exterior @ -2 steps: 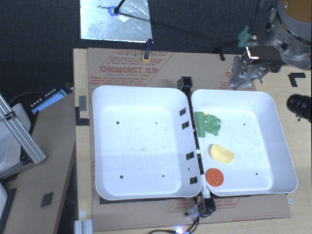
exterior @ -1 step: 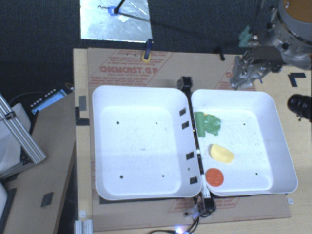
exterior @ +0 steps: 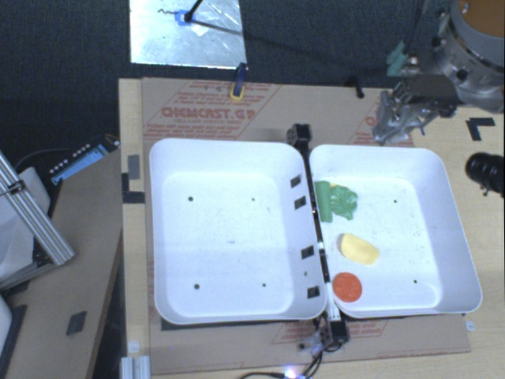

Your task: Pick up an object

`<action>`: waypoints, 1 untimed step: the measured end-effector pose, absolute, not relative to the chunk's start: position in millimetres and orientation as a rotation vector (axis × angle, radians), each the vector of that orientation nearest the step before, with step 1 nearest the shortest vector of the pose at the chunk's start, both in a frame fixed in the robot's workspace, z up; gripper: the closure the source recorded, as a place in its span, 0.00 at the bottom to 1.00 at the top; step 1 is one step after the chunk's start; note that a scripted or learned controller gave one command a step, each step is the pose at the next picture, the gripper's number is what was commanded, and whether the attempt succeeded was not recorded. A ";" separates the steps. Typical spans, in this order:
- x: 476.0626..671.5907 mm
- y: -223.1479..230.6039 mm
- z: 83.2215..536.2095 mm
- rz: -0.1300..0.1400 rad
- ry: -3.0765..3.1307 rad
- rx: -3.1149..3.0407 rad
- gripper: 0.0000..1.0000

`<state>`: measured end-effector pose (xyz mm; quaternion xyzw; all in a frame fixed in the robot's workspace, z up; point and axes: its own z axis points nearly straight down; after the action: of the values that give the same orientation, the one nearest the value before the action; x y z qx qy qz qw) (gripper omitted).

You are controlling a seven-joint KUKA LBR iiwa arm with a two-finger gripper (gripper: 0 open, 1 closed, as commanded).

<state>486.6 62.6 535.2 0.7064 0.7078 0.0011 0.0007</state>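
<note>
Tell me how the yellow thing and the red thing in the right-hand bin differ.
The yellow piece is pale and oval, lying at a slant; the red piece is orange-red and round. The yellow piece lies nearer the bin's middle, just below a green toy; the red piece lies closer to the bin's near edge, beside the divider. Both are small, lie loose in the right bin, and are apart from each other.

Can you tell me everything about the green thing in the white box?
The green thing is a small, lumpy object, bright green all over, with a straighter strip on its left side and a bumpy, leafy-looking blob on its right. It looks like soft plastic or rubber, though I can't be sure. It lies flat on the floor of the right bin, close against the bin's left wall by the divider. A bit of yellow peeks out at its top edge. Nothing is gripping it.
</note>
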 end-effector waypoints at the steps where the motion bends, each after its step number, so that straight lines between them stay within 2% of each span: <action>1: 486.7 59.6 535.2 0.004 2.221 2.220 1.00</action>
<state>486.7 59.6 535.2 0.7070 0.7072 0.0011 0.0007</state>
